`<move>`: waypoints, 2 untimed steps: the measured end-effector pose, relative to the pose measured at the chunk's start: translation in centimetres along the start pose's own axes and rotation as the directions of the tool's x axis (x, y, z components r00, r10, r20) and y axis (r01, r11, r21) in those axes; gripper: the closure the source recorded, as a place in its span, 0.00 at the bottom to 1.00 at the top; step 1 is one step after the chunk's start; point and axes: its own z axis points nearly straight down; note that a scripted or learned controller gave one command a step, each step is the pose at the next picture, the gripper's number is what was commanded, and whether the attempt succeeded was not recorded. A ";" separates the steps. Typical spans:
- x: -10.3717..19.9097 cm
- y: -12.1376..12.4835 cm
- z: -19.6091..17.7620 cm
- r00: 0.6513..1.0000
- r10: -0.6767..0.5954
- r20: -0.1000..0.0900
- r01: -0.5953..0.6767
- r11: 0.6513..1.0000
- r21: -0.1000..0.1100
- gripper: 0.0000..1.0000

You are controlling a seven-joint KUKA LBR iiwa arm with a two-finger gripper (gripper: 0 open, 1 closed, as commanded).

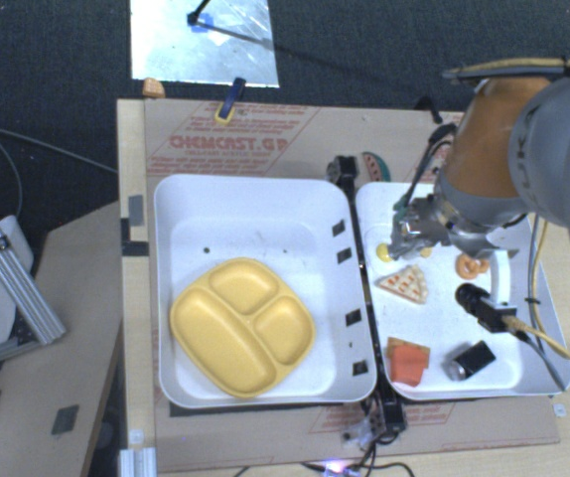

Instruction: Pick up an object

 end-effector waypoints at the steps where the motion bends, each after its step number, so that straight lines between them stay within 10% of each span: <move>1: 6.8 -7.1 -1.8 1.000 0.002 -0.003 -0.002 1.000 0.013 1.00; 2: 15.1 -7.7 -2.8 1.000 0.000 -0.003 0.000 1.000 0.011 1.00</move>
